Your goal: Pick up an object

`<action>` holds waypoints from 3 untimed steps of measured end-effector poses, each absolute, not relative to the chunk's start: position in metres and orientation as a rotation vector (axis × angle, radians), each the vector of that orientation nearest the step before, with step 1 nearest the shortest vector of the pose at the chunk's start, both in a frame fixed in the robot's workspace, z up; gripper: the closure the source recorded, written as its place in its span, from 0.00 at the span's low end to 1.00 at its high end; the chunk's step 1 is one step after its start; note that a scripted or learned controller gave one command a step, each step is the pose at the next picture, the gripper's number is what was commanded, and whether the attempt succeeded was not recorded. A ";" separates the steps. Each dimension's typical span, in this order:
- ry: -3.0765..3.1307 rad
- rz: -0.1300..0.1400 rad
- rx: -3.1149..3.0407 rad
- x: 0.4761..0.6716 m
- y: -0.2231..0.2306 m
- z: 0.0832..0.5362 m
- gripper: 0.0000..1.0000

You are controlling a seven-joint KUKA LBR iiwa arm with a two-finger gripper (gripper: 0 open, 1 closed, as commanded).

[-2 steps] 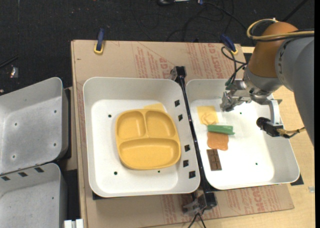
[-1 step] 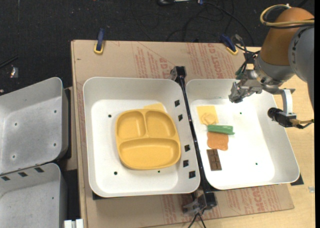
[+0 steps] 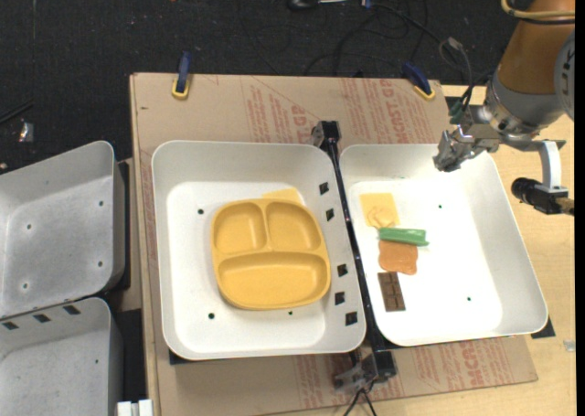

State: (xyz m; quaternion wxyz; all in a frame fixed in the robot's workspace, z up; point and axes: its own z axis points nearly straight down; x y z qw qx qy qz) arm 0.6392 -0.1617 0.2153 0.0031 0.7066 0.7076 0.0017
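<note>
Overhead, the gripper [image 3: 447, 160] hovers at the right bin's [image 3: 475, 314] far rim; its finger state is unclear. Small items [image 3: 398, 254] cluster by the bin's left wall, leaving open floor rightward.

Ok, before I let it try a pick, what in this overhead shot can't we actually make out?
- Gripper: small and dark over the right bin's far rim; finger state unreadable in the camera view.
- Pale yellow sheet: mostly covered by the yellow divided tray in the left bin; its extent is hidden.
- Orange piece: top edge lies under the green piece.
- Brown bar: too small to identify.
</note>
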 end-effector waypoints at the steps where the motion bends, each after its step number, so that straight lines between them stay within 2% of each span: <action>1: 2.220 0.004 2.217 0.640 -0.162 0.242 1.00; 2: 2.230 0.001 2.215 0.620 -0.109 0.251 1.00; 3: 2.229 -0.002 2.217 0.606 -0.064 0.239 1.00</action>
